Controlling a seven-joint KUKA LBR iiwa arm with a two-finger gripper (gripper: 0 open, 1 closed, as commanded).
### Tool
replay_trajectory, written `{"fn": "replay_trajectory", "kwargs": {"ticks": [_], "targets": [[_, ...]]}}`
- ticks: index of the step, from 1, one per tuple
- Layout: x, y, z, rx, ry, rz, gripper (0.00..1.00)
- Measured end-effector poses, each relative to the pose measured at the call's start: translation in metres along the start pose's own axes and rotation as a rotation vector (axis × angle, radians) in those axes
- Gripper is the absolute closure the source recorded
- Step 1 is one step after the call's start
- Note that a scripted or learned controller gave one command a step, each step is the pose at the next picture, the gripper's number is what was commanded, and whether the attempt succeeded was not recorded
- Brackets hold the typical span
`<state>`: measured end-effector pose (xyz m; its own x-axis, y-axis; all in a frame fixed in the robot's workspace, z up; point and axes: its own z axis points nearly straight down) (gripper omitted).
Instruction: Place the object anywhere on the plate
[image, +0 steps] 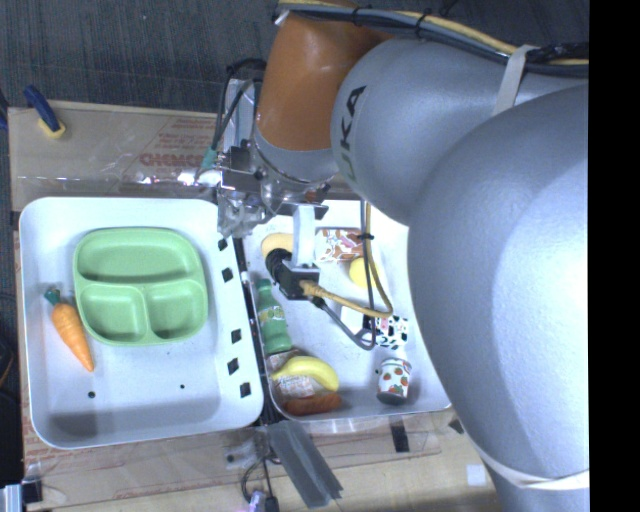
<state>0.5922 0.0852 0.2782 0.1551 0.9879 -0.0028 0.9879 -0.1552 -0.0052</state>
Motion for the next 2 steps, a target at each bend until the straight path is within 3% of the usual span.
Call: {"fn": "replay_trajectory", "kwargs": {"ticks": [1, 2], "targets": [[0.051, -0.064, 0.049, 0.002, -0.001, -0.165, 1.0], [0.092, -0.098, 0.053, 0.002, -0.002, -0.175, 1.0]]}}
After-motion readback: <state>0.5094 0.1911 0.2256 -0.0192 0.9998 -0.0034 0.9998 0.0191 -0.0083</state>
